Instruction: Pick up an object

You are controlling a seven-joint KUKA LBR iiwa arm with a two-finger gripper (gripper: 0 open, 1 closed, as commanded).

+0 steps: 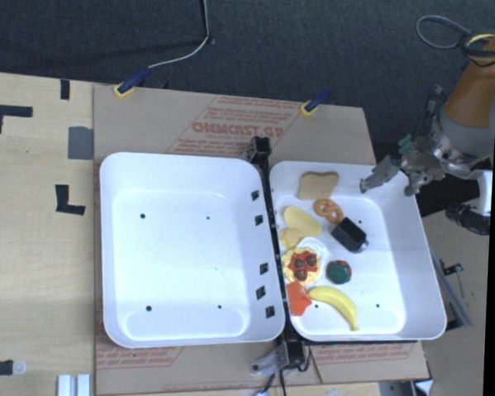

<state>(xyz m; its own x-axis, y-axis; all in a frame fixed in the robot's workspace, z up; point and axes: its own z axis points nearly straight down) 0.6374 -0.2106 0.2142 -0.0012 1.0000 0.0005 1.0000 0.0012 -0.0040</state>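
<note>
- Camera view, looking down at a slant: the grey arm enters from the right, partly cut off by the frame edge.
- Jaws hover over the upper right rim of the right bin; they stand apart, one finger reaching toward the bin's top edge, nothing between them.
- Fingertip detail is small and dim; no contact with any object can be made out.
- Two white bins, side by side on the table. Left bin lies well to the left of the jaws.
- Objects in the right bin, all below and left of the jaws, counted:
- One slice of toast, nearest the jaws, just to their left.
- One pretzel touching a black block, below the jaws.
- One pale yellow piece, shape hard to read, farther left.
- One small plate of red and dark bits; contents too small to name.
- One green ball, one orange-red piece, one banana, farthest below the jaws.
- Black clips along the seam between bins are blurred.
</note>
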